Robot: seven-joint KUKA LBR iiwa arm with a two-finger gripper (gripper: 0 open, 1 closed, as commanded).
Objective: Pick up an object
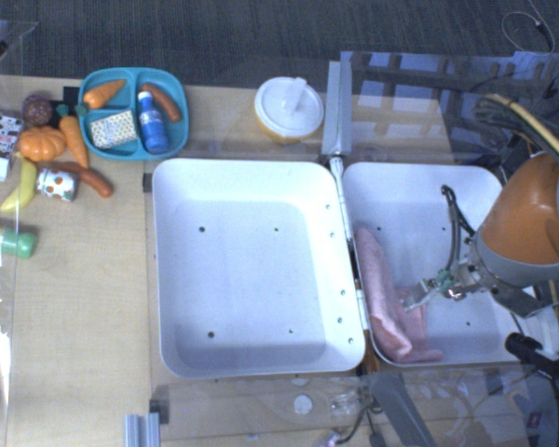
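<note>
Pink cloth (384, 291) lies bunched in long roll along left wall of right bin (466, 184), lower end curling toward bin's front edge. Jaws (427, 293) low over bin floor, right beside cloth's lower part; how far apart they stand, cannot tell; nothing visibly held. Cloth looks soft, light, limp, likely to sag and slip. Best hold probably on thick fold at roll's middle. Bins smooth white plastic, shallow, rounded corners. Left bin (252, 259) bare. Toy food in teal tray (172, 87) on wooden worktop (74, 296).
</note>
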